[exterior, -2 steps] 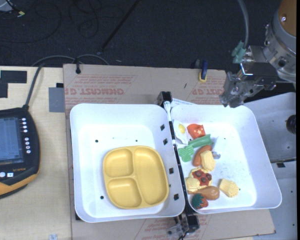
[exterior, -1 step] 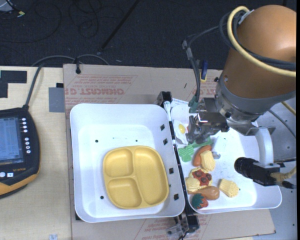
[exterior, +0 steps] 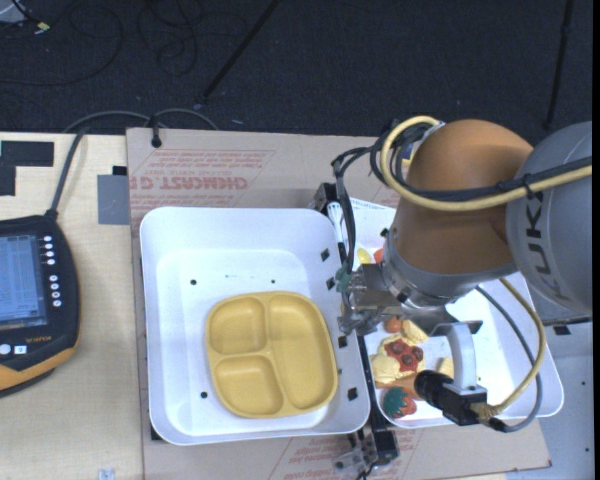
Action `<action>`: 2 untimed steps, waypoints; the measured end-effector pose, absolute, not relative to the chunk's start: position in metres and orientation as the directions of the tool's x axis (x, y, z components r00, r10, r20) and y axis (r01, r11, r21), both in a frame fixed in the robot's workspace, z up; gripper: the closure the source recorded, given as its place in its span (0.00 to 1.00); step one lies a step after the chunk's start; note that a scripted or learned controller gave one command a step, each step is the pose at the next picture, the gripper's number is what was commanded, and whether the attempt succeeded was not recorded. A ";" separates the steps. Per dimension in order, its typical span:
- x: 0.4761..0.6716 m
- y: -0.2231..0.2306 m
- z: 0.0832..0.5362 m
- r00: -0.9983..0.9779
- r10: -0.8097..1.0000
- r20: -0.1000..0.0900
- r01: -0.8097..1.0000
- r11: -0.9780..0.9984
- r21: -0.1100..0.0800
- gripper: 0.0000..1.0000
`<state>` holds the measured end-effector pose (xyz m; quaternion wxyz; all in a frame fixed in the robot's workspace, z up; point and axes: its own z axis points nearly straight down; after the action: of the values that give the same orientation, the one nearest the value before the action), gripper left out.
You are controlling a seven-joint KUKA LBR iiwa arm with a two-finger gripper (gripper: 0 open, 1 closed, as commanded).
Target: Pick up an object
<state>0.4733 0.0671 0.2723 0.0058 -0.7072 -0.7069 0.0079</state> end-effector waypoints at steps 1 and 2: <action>0.476 0.154 0.454 -0.010 1.000 0.007 1.000 0.010 0.015 1.00; 0.474 0.137 0.316 0.001 1.000 -0.006 1.000 -0.001 -0.018 1.00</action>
<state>0.4737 0.1372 0.3157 0.0042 -0.7075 -0.7067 0.0083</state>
